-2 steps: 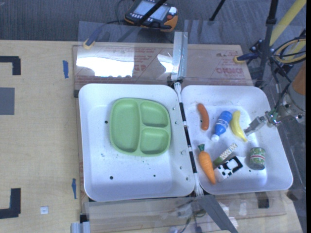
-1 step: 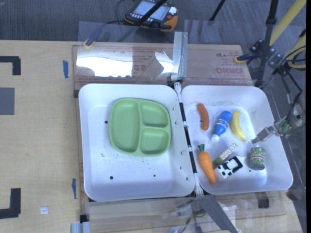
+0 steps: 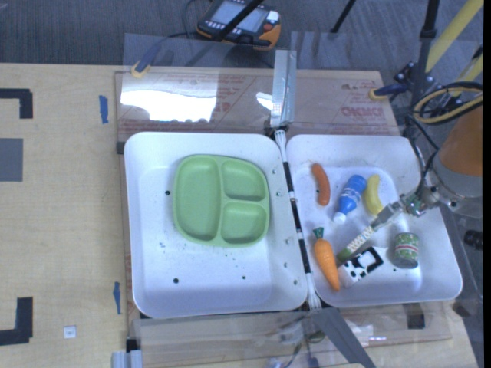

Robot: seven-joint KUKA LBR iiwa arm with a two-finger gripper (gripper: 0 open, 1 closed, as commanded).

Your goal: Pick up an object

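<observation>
Two white bins side by side on the bench. Left bin (image 3: pixel 146 205) has a light green divided plate (image 3: pixel 221 199), three compartments, lying flat near the middle, plus a few dark specks on the bin floor.

Right bin (image 3: pixel 437 278) holds the pickable toys:
- hot dog sausage (image 3: pixel 321 183), orange-red, upper left of the bin, lying lengthwise.
- blue bottle (image 3: pixel 350 195) with white cap end, tilted, just right of the sausage.
- banana (image 3: pixel 373 194), yellow, short and curved, just beside the bottle on its right.
- carrot (image 3: pixel 327 263), orange with green top, lower left of the bin, close to the wall between the bins.
- black-and-white block (image 3: pixel 360 263), checkered/cow-like pattern, just right of the carrot tip, near the front wall.
- small green can (image 3: pixel 406 249), patterned label, right of the block, apart from it.

Arm enters from the right, orange band at the frame edge. Gripper (image 3: pixel 367 232) reaches slantwise down-left into the right bin, its tip between the banana and the black-and-white block, near the carrot top. Nothing visibly between its tips; whether it is wide or narrow cannot be told, too small and blurred.

Behind the bins: clear plastic sheet (image 3: pixel 199 98) and a handheld pendant (image 3: pixel 238 20) on the floor.
</observation>
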